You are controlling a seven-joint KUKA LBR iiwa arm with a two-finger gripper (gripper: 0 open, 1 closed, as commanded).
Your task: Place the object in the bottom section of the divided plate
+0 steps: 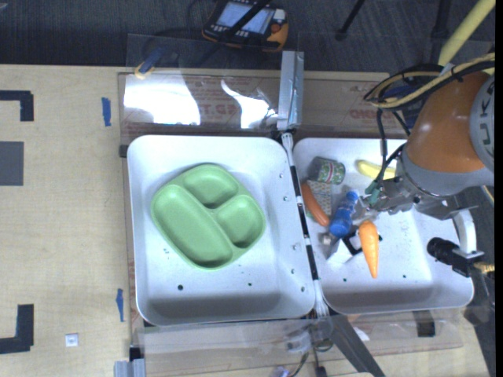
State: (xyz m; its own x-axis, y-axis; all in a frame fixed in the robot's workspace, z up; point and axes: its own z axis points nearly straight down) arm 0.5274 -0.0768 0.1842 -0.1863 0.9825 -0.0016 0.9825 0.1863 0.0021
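A handheld controller (245, 22) lies beyond the bench; blue tape (106, 111) marks the wooden tabletop (63, 210).

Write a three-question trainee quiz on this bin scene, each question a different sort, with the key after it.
1. True or false: the green divided plate lies in the left bin.
2. Which item lies nearest the front of the right bin? A) carrot B) can C) banana
3. Fill in: the claw hangs over the ___ bin.

Key: 1 true; 2 A; 3 right.
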